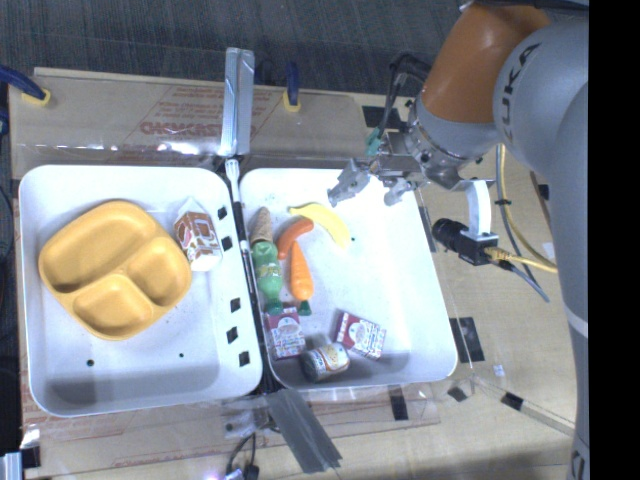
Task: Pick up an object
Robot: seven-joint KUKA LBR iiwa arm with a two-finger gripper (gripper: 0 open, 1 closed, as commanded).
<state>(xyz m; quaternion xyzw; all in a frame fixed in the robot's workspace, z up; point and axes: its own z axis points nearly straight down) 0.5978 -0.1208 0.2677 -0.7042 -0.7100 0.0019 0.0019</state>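
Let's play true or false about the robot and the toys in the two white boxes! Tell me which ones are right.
1. The yellow tray lies in the left bin. True.
2. The banana is in the left bin. False: it lies in the right bin.
3. The gripper holds the banana between its fingers. False: it hovers above the right bin's far edge, open, holding nothing.
4. The carrot lies beside the green bottle. True.
5. The can is near the right bin's front edge. True.
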